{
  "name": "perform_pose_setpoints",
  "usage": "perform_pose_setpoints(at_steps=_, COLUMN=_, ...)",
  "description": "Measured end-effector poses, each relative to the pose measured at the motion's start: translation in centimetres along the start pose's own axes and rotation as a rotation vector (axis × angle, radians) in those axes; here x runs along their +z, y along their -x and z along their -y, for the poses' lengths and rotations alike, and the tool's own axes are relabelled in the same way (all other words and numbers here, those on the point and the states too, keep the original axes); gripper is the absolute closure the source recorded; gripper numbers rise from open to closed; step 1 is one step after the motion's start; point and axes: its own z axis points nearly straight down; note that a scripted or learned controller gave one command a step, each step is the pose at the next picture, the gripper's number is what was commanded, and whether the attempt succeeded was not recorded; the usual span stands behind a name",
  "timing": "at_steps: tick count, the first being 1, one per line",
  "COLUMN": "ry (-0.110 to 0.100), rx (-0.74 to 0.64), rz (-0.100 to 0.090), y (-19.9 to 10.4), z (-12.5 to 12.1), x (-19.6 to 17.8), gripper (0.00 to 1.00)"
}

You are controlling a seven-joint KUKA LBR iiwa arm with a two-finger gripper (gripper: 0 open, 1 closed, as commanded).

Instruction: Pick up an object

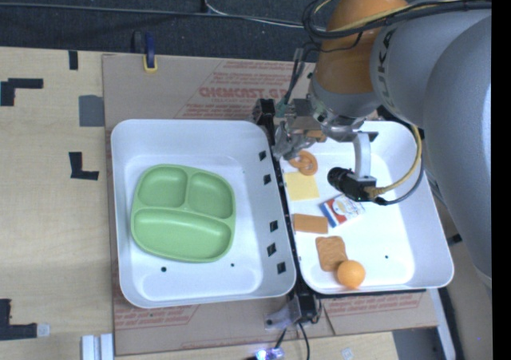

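Note:
In the right bin [403,259] lie a pretzel-like ring [303,163], a yellow cheese slice [302,186], a red, white and blue packet [342,208], two brown crackers [310,223] [330,251] and an orange ball [350,273]. My gripper [294,141] hangs at the bin's upper left corner, just above the ring. Nothing shows between its fingers. The arm's grey body and orange band cover the bin's far right part.
The left bin [140,274] holds a green divided plate [184,211]. Black clips line the wall between the two bins [275,227]. A cable loops from the wrist over the right bin. Cardboard lies under both bins.

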Motion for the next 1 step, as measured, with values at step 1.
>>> perform_pose_setpoints(at_steps=1, ry=0.0, rx=-0.001, rz=0.0, y=-5.56, z=-0.02, x=-0.33, gripper=1.0)
